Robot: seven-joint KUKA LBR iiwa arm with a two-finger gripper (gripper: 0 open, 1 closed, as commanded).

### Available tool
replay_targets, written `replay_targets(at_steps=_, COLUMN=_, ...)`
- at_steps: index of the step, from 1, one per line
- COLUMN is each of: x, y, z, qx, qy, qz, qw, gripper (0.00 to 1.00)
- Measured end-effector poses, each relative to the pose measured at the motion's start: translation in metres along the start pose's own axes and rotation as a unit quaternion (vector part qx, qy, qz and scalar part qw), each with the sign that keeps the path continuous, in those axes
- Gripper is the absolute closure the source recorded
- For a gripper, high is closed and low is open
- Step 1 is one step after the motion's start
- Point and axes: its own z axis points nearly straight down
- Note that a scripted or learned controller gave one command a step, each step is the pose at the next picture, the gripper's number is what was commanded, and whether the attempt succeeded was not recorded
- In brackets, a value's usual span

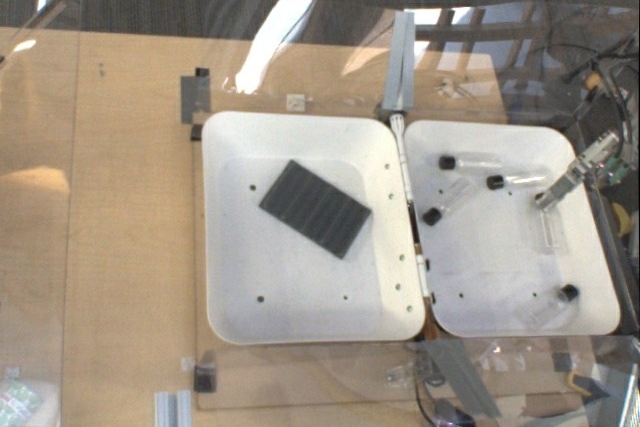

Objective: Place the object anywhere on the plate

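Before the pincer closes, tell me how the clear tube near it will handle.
The clear tube looks like smooth, thin plastic, so probably light and slippery. It is round and lies flat in the right bin, so a push may roll it.

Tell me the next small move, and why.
Probably lower the pincer onto the nearest clear tube in the right bin. It sits above the tubes, holding nothing visible, while the dark plate in the left bin is bare.

Slim grey-silver tool (553, 194), light metallic wrist block behind it, dark cables trailing.
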Motion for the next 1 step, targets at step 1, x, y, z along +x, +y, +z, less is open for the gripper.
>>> replay_targets(at_steps=1, x=-0.0001, y=-0.0002, z=0.0, qx=0.0, qy=0.0, qz=0.0, qw=1.0, gripper=0.0)
